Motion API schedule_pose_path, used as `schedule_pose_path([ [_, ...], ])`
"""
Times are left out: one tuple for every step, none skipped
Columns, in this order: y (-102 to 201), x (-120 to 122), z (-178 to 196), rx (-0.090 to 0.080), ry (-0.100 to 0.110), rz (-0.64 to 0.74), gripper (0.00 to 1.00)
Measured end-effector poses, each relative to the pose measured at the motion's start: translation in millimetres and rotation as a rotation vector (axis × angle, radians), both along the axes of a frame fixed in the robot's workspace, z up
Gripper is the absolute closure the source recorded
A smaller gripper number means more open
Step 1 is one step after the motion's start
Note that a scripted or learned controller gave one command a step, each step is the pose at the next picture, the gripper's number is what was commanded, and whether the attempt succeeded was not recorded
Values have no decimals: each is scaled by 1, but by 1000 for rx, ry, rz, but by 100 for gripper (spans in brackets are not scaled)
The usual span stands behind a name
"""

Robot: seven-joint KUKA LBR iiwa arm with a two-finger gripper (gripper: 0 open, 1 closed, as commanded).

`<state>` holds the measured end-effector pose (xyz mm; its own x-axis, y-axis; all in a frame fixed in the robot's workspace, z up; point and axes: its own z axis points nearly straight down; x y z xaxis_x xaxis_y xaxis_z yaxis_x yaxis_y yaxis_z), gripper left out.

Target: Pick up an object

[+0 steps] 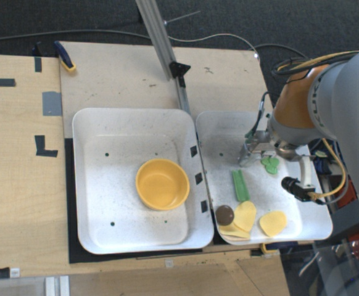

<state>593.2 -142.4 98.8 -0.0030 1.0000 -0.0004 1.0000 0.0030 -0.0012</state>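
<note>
Left bin: one yellow bowl, upright, a bit right of centre, well apart from the arm. Right bin holds the rest. Front-left corner: small brown ball, touching or just beside a heart-shaped yellow piece, with another flat yellow piece under it at the rim. Green stick lies just above those, long axis running near-far with a slight tilt, its far end pointing up toward the gripper. Further right, a yellow blob near the front wall. Small green piece sits just right of the gripper tips, close or touching, can't tell which. Gripper is low in the middle of the right bin, above bare floor; whether the tips are apart or together, can't tell, too small and dark. Nothing visibly between them. Judgement: no grasp yet. Nearest candidates are the small green piece, immediately right, and the stick, just toward the front. For the stick, the closing direction should cross its long axis, so left-right in this view. The bowl would need a long move across to the other bin.
</note>
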Motion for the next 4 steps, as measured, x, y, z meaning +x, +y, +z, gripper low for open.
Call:
schedule_pose_path([
  [-5,-8,52,-1,-4,-3,100],
  [-6,-11,95,-1,-4,-2,100],
  [-15,-5,153,-2,-6,-2,100],
  [31,-26,141,2,2,1,100],
])
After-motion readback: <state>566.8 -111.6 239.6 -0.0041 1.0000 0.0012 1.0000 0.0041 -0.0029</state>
